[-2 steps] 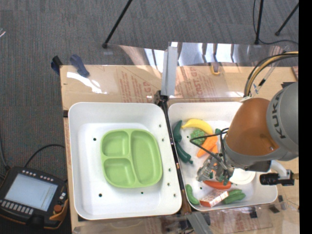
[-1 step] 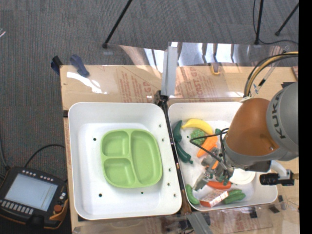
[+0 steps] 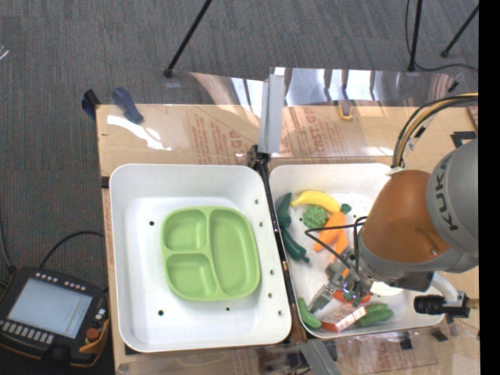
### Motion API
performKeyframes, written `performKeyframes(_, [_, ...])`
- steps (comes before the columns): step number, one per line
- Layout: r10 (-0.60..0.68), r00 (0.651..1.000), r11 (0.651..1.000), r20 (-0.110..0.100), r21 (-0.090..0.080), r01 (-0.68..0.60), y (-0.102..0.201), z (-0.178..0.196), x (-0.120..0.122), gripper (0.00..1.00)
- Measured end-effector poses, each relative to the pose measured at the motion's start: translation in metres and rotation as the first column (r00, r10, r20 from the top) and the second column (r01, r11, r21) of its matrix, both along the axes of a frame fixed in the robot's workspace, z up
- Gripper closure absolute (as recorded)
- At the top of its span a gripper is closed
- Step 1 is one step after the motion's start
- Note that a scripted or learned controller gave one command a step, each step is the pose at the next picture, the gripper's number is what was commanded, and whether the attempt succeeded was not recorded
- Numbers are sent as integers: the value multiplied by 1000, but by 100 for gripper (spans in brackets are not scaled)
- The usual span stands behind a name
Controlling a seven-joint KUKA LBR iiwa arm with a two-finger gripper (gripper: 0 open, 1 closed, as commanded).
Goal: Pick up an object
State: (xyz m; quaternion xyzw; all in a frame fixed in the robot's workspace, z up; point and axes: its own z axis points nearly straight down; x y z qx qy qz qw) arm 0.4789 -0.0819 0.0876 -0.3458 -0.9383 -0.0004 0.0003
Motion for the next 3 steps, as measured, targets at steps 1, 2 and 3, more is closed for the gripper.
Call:
performKeyframes(1, [-89,996,996,-1,0,89,-7,0,57,0])
performKeyframes(2, [-106,994,994,0,-1,106,-19,0,105,0])
performKeyframes(3, [-66,998,998,-2,0,66,-8,-1,82,0])
